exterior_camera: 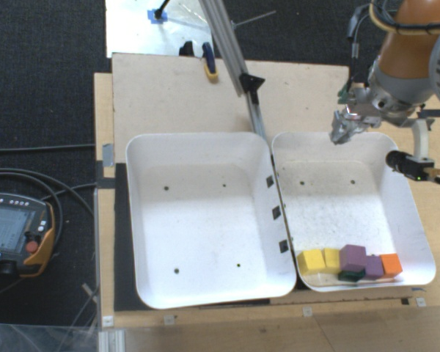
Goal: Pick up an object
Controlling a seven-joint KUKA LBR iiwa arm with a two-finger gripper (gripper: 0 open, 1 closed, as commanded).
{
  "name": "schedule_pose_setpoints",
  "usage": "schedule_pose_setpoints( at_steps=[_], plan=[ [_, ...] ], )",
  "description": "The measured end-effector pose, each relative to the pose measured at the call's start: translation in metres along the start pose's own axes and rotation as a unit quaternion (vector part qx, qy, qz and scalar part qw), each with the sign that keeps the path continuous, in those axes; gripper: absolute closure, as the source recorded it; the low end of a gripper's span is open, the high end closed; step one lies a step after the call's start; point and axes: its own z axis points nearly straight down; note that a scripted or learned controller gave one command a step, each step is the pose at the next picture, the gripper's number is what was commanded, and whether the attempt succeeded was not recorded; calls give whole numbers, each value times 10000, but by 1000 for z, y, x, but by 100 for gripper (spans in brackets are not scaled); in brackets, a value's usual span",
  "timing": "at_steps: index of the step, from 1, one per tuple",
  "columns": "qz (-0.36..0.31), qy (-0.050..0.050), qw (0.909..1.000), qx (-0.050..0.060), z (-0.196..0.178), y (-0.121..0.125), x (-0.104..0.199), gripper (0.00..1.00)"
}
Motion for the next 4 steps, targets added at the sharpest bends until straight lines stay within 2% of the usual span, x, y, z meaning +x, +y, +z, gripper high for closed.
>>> schedule_pose_setpoints(
  at_steps=[1, 2, 3, 4],
  plan=[
    [39, -7, 10000, 14, 27, -89, -54, 100],
    [25, -4, 10000, -5, 27, -149, -71, 100],
    [4, -1, 10000, -23, 26, -146, -69, 0],
    [-22, -4, 10000, -26, 45, -100, -80, 0]
  ],
)
